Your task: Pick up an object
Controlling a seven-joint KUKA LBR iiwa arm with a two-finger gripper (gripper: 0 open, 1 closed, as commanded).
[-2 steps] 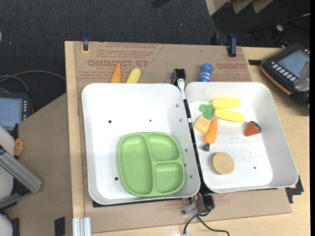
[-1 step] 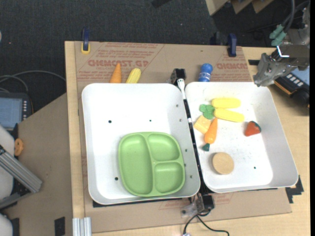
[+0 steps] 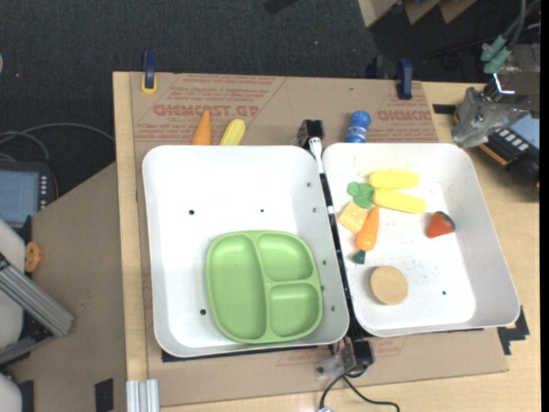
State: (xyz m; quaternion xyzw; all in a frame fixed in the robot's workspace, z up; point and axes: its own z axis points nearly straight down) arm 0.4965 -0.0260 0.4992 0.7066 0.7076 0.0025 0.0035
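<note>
The pincer (image 3: 477, 117) is seen as a grey metal assembly at the upper right, off the right bin (image 3: 480, 230) and beyond its far right corner, over the tabletop (image 3: 523, 230); it touches no object, and whether it is wide or narrow cannot be told. The pickable objects lie in the right bin: two yellow corn pieces (image 3: 395, 180) side by side, a green toy (image 3: 361, 194) touching them, an orange carrot (image 3: 368, 227) beside a yellow block (image 3: 350, 218), a red piece (image 3: 440, 224) apart to the right, and a tan disc (image 3: 389, 285) nearer the front. The left bin (image 3: 171, 230) carries a green divided plate (image 3: 263, 286). The brown board (image 3: 129, 230) under both bins bears red print reading "CHEMCAST GP".
</note>
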